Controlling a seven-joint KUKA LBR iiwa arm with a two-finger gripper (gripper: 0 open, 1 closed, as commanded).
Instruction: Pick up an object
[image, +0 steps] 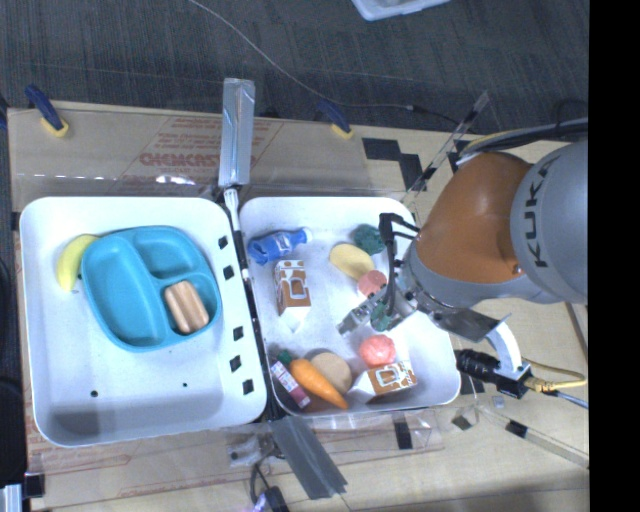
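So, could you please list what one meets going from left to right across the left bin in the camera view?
Yellow banana → blue plastic divided tray → tan bread roll lying in the tray's right compartment.

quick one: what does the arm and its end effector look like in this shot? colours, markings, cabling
The rounded grey KUKA arm carries black "KU" lettering on its shell and a broad orange band above the wrist. Dark cables run along the wrist's left side. Below it sits the small metallic grey gripper, with dark and greenish parts, over the right white bin.
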